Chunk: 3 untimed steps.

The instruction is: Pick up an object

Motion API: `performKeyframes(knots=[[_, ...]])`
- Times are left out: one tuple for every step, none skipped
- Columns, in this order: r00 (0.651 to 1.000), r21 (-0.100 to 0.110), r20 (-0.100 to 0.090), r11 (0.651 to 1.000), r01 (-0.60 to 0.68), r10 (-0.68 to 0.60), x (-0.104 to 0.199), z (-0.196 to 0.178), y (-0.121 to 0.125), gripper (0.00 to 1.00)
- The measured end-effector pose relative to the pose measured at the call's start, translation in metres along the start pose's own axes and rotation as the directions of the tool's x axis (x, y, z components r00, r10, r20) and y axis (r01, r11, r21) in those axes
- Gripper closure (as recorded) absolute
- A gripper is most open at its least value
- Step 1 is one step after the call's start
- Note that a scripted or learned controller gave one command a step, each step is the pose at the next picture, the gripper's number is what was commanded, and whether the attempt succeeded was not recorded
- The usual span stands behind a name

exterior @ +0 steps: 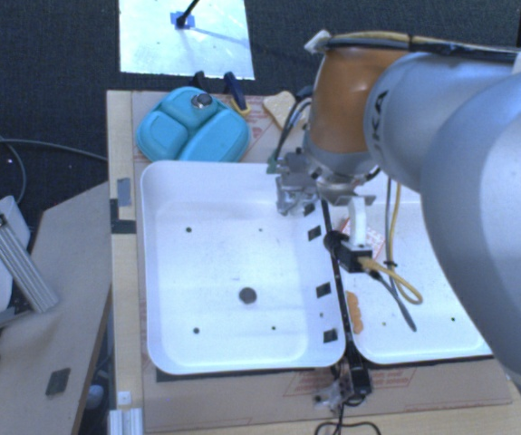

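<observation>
Lying in left bin, dark disc (247,294), claw (296,198) well apart

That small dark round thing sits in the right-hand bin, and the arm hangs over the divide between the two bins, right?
Not quite: the camera view shows the small dark round thing lying in the left-hand bin, not the right. The arm does hang over the divide between the bins.

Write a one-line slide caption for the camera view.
KUKA arm's gripper above the divide between two white bins; a small dark disc lies in the left bin.
</observation>
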State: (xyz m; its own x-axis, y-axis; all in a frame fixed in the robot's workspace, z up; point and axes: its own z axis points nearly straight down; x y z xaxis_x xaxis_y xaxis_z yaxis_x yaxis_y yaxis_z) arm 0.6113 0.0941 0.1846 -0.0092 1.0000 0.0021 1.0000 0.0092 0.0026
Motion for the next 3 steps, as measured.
performKeyframes(knots=[[1.0,0.015,0.001,1.0,-0.007,0.007,0.025,0.038,-0.111,1.0],[1.0,-0.02,-0.001,1.0,-0.005,0.005,0.015,-0.163,-0.048,1.0],[1.0,-0.002,0.0,1.0,-0.002,0.002,0.057,-0.163,-0.049,1.0]])
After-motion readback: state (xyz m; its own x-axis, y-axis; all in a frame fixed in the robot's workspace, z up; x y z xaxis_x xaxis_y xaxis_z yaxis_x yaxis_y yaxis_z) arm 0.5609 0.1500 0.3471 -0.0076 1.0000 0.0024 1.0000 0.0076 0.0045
